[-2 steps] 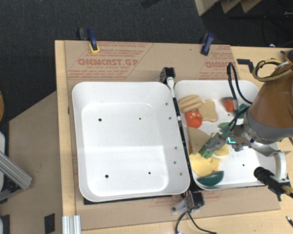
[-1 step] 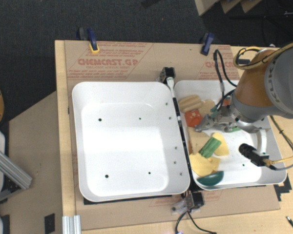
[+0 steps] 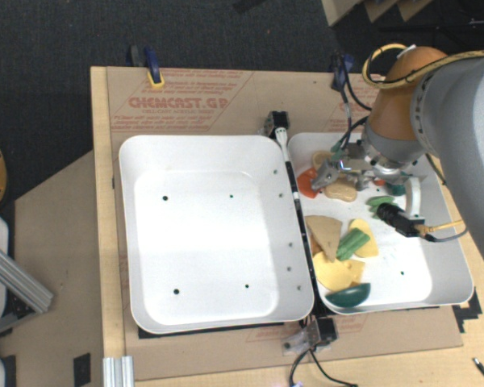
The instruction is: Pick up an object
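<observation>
Nearest, right bin (image 3: 436, 285): dark green piece (image 3: 348, 296) at front rim, yellow pieces (image 3: 337, 273), a green piece (image 3: 353, 243) lying on them, tan wedge (image 3: 324, 234) just behind. Left bin (image 3: 206, 228) alongside on the bench (image 3: 109, 119). Farther back: red-orange piece (image 3: 308, 185) and tan piece (image 3: 340, 191) directly under the end effector (image 3: 336, 170); whether it is open or closed cannot be told.

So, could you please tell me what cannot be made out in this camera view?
- Gripper: open or shut, blurred.
- Tan piece under it: held or just lying there, unclear.
- Red piece: partly hidden by the gripper.
- Right bin: far corner covered by the arm.
- Dark green object: too small to identify.
</observation>
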{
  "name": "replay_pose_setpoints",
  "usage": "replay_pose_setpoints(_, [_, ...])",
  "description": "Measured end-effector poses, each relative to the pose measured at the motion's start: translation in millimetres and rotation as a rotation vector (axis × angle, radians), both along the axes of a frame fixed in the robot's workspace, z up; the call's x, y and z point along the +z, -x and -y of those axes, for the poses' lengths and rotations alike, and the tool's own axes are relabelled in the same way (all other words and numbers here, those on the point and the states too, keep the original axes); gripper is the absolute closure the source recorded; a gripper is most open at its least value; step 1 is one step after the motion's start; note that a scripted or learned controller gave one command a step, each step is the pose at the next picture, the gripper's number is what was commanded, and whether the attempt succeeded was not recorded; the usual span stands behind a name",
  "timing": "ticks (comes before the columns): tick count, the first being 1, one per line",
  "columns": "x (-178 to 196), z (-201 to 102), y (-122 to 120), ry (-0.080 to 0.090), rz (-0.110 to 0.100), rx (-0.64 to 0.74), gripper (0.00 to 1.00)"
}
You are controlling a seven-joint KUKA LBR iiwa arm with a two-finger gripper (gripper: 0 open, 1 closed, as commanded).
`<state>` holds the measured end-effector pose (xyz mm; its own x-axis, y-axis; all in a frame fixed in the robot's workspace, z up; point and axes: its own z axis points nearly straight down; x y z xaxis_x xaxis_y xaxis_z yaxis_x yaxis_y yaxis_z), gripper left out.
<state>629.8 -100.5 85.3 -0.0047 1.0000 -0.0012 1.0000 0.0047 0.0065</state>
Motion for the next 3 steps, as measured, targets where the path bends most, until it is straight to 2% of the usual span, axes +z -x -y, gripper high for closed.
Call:
replay_pose_setpoints(1, [-0.9, 1.3, -35.1, 0.001, -0.021, -0.002, 0.0])
replay_pose_setpoints(2, [17.8, 2.5, -40.6, 0.006, 0.006, -0.005, 1.0])
replay_pose_setpoints(3, [105.6, -72.7, -38.5, -0.003, 0.003, 0.003, 1.0])
